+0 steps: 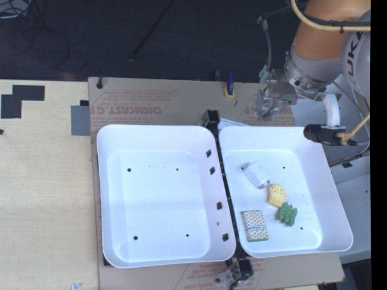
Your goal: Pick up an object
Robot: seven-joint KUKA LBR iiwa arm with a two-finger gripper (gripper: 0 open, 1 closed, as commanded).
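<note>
two white bins sit on a cardboard-topped bench; the right bin [329, 180] holds a yellow piece [276, 194], green toy [288, 214], patterned packet [255, 225] and clear wrapper [256, 174]. the gripper [266, 109] hangs above at twelve o'clock, carrying nothing, its state unreadable. judged step: approach; next it must descend toward six o'clock over one piece.

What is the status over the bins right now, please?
Pincer up behind the right bin, holding nothing. Four small items on that bin's floor: clear packet, yellow piece, green toy, card. None touched; nothing in the way.
</note>
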